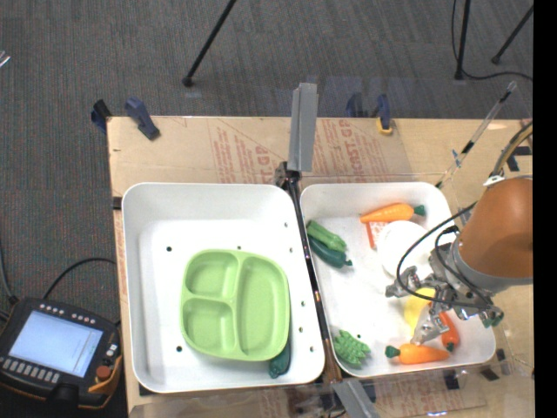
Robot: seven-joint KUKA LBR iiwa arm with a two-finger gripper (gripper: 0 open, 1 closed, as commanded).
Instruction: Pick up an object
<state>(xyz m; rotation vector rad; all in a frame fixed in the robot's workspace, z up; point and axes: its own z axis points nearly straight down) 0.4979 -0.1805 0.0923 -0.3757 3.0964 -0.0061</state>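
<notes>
My gripper [429, 322] hangs low over the near right corner of the right bin [370, 190]. It sits directly above a yellow object [415, 310] and beside a small orange-red piece [448, 333]. An orange carrot [418, 353] lies just in front of it by the bin's near wall. A second carrot [389, 212] rests at the far side, next to a white round disc [402, 244]. Two dark green vegetables [327, 242] lie near the bin's left wall. A bumpy green piece [351, 347] sits in the near left corner.
The left bin [144, 233] holds a light green divided plate [235, 303], with a dark green item [278, 366] tucked at its near edge. A grey post [303, 138] stands behind the bins. Cables loop around the arm's wrist [496, 242].
</notes>
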